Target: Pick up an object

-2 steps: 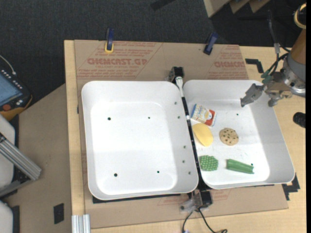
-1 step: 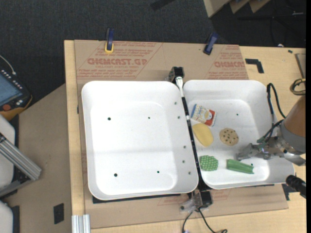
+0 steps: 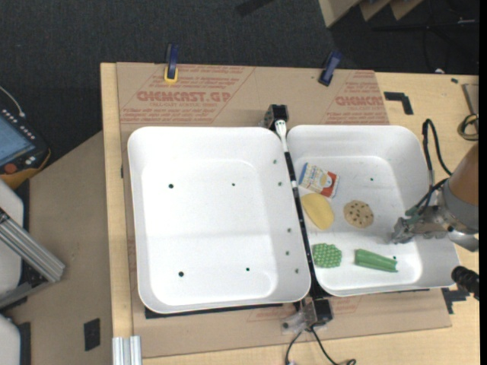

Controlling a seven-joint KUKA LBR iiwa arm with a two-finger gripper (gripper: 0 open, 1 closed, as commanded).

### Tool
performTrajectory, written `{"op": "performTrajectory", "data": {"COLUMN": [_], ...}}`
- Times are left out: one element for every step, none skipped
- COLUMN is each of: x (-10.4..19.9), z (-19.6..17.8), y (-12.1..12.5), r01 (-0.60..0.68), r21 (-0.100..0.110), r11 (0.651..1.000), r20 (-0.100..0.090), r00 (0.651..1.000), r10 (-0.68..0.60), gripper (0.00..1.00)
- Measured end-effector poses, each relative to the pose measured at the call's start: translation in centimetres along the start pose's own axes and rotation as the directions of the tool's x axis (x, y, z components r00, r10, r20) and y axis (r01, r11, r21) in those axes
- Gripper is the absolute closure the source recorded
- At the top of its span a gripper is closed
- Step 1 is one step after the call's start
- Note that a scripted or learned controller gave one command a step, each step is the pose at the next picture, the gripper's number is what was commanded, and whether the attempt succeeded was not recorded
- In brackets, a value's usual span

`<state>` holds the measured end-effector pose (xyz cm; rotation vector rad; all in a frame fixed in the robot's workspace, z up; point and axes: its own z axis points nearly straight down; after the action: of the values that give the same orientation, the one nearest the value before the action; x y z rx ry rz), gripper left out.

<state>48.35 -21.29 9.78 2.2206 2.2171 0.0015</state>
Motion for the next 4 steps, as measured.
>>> {"op": "performTrajectory", "data": {"x": [0.0,-1.1,-1.2,-0.3], "z": [-1.0,-10.4,-15.2,-30.9], "y": [0.1,-0.3,-0.2,-0.2], "r01": [-0.001,0.001,0.003,0.005], "r21": [-0.003,-0.005,-0.005,-0.017], "r11": [1.000,1.000,1.000,1.000], "r20": [0.002,0.003,0.003,0.007], "r00": [1.000,1.000,1.000,1.000], "r10": [0.001,-0.001,-0.003,-0.005], "gripper": [1.00,1.00,1.00,1.00]}}
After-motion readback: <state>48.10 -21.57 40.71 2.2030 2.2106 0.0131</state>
